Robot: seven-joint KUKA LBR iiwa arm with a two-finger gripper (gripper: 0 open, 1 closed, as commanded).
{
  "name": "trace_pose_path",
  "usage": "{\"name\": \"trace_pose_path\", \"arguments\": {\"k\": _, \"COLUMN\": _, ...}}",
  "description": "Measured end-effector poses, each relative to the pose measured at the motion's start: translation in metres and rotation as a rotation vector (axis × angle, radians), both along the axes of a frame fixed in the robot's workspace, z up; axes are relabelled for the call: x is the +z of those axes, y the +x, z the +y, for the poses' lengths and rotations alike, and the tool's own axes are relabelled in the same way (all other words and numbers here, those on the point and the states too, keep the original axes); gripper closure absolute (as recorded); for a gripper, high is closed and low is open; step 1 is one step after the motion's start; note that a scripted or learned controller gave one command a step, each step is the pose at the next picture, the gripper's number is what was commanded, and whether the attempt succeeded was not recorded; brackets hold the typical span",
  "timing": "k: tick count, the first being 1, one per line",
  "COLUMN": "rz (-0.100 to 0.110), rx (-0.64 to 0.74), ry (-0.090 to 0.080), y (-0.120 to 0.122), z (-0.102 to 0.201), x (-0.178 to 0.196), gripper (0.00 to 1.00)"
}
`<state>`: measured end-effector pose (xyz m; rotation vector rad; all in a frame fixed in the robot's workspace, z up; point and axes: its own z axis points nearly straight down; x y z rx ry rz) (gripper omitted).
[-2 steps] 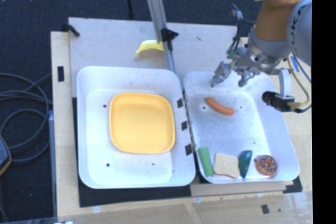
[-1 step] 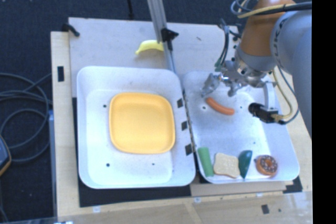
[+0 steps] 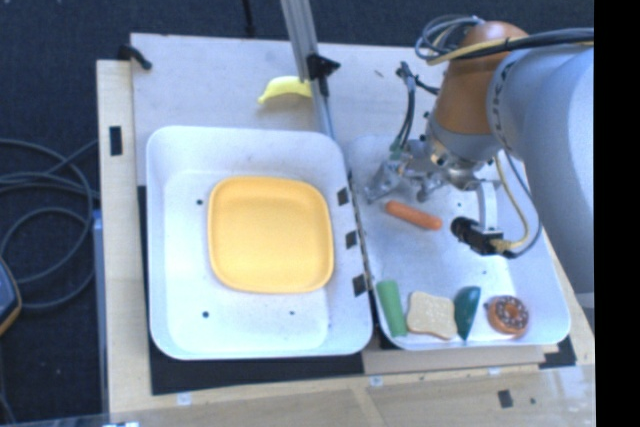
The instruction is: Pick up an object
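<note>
**Gripper low in the right bin, above a carrot**

An orange carrot point(image 3: 414, 215) lies slantwise on the floor of the right bin point(image 3: 540, 265), in its upper left part. Just above and left of it hangs the gripper point(image 3: 388, 183), a cluster of grey metal down near the bin floor by the bin's left wall. Nothing shows between its fingers, and whether they are spread or pressed together cannot be told from this angle. The carrot lies apart from it, close by.

The arm point(image 3: 530, 125) comes in from the right, its orange band point(image 3: 468, 90) above the wrist, with cables looping round it.

Along the near edge of the right bin lie four more things in a row: a green cylinder point(image 3: 391, 307) against the left wall, a slice of toast point(image 3: 431, 315) beside it, a dark green pepper-shaped piece point(image 3: 467, 311), and a round brown doughnut-like piece point(image 3: 507, 315).

The left bin point(image 3: 170, 245) holds a yellow square plate point(image 3: 270, 234), lying flat near its middle. Behind the bins, on the bench point(image 3: 200, 75), rests a yellow banana point(image 3: 284, 91), next to the foot of a slanting metal pole point(image 3: 295, 5).
</note>
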<state>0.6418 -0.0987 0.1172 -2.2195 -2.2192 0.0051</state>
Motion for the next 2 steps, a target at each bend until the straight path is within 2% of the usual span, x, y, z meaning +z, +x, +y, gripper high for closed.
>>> {"name": "trace_pose_path", "arguments": {"k": 1, "rz": -0.007, "rx": 0.000, "ry": 0.001, "y": 0.002, "z": 0.000, "x": 0.014, "gripper": 1.00}}
{"name": "trace_pose_path", "arguments": {"k": 2, "rz": -0.009, "rx": -0.001, "ry": 0.000, "y": 0.001, "z": -0.005, "x": 0.058, "gripper": 1.00}}
